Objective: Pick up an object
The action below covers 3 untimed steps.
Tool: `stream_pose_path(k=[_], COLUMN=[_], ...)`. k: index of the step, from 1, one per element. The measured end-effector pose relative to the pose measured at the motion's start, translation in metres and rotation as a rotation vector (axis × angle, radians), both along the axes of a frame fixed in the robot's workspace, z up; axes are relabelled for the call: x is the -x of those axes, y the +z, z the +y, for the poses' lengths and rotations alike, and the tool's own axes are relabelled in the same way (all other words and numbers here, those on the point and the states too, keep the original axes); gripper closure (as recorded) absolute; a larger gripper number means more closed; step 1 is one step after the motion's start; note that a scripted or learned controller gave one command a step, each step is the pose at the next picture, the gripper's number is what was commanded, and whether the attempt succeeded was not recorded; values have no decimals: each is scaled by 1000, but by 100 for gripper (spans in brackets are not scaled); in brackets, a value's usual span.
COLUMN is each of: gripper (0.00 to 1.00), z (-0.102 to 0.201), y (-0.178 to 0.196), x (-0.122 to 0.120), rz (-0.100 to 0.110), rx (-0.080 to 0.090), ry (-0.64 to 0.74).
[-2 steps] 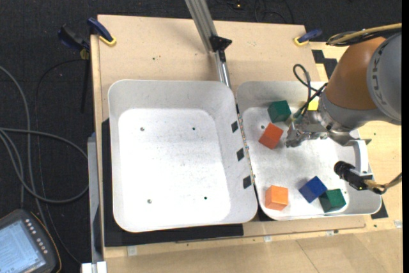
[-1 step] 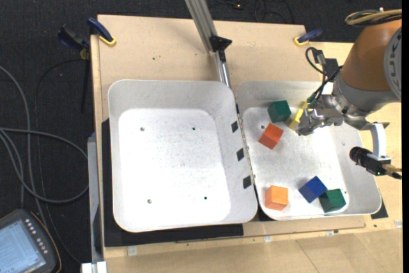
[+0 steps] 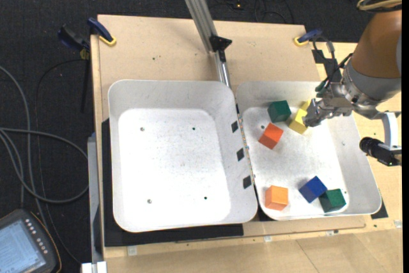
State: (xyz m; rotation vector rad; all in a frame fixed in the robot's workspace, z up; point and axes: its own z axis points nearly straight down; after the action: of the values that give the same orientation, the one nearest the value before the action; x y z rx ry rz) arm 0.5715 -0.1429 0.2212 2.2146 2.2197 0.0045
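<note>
In the right bin (image 3: pixel 358 156), toward its far side, the gripper (image 3: pixel 311 117) is reaching in from the right at the end of the grey arm (image 3: pixel 377 67), and its tip is sitting right at a yellow block (image 3: pixel 298 120). The block is lying against the tip on its left side, but whether the jaws are apart, together or clamped on the block cannot be told from this slanted overhead view, since the wrist is hiding them. Just beyond the yellow block, further left of the jaws and a little farther back, a green block (image 3: pixel 278 110) is touching or nearly touching it. Left of and nearer than the jaws, an orange-red block (image 3: pixel 271 135) is lying tilted on the bin floor. Well in front of the jaws, along the near edge, an orange block (image 3: pixel 276 197), a blue block (image 3: pixel 312 188) and a dark green block (image 3: pixel 332 199) are resting, the last two side by side. The left bin (image 3: pixel 128 137) is lying far left of the jaws.
</note>
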Motion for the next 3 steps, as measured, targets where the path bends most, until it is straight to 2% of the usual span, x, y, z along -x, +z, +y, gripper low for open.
stream_pose_path(k=[1,2,3], gripper=[100,100,100], z=[51,105,159], y=[12,19,23], x=[-4,5,-4], rz=[3,6,5], rx=[-4,-5,-3], ry=[6,6,6])
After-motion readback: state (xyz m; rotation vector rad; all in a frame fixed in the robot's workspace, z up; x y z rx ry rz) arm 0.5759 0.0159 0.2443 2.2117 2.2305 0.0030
